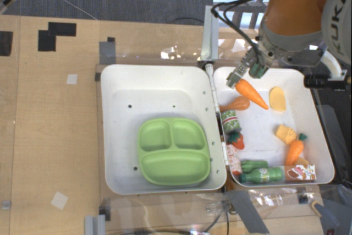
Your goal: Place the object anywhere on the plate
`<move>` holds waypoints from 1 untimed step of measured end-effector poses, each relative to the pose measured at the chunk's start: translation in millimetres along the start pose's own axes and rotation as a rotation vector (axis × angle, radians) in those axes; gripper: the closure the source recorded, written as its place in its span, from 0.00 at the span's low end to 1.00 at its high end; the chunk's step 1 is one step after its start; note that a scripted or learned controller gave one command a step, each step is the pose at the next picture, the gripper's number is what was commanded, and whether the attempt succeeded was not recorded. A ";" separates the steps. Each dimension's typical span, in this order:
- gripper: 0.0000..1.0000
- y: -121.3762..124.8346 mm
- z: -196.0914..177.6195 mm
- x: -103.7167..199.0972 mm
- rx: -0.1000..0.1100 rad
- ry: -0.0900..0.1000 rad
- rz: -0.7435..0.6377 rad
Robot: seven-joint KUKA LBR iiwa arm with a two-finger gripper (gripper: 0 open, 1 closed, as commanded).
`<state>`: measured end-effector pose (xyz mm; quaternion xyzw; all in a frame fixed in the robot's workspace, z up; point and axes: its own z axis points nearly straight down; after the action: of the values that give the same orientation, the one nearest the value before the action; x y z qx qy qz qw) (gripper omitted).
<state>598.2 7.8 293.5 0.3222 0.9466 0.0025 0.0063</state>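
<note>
My gripper (246, 75) hangs over the back left of the right bin (322, 135), and its fingers are shut on the thick end of an orange carrot (253, 94). The carrot slants down to the right from the fingers, above a smaller orange piece (237, 103) lying in the bin. The green divided plate (174, 150) lies in the left bin (118, 118), at its front middle, well to the left of and nearer than the gripper.
The right bin also holds a yellow piece (278, 99), a cheese wedge (285, 133), a second small carrot (295, 152), green bottles (261, 172), a small can (229, 119) and a carton (301, 172). A raised divider (216, 113) separates the bins.
</note>
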 end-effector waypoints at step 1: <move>1.00 69.2 143.6 94.2 0.006 0.013 -0.325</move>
<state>567.7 120.2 149.6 0.1648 0.9863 0.0009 -0.0004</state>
